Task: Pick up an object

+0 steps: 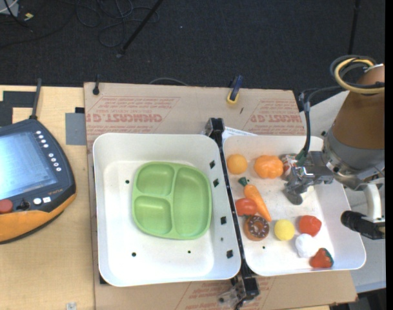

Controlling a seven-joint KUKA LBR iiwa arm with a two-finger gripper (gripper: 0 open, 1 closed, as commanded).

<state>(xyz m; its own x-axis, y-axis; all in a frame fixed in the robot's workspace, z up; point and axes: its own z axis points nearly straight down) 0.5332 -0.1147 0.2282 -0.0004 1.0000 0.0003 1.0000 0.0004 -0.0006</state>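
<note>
Cardboard-topped bench carrying two white bins; right bin holding all toy food, left bin holding green tray. Gripper hanging low over right bin's upper middle; finger state: cannot tell, nothing visibly between them. Nearest to gripper: orange fruit, sitting just up-left of it, roundish, no clear long axis. Carrot lying further left of gripper, long axis running diagonally. Likely target: orange fruit.

Two white bins sit side by side: the left bin holds one green divided plate. The right bin holds nine toy foods: two oranges, one carrot, one donut, one lemon, three red pieces, one white piece.
</note>
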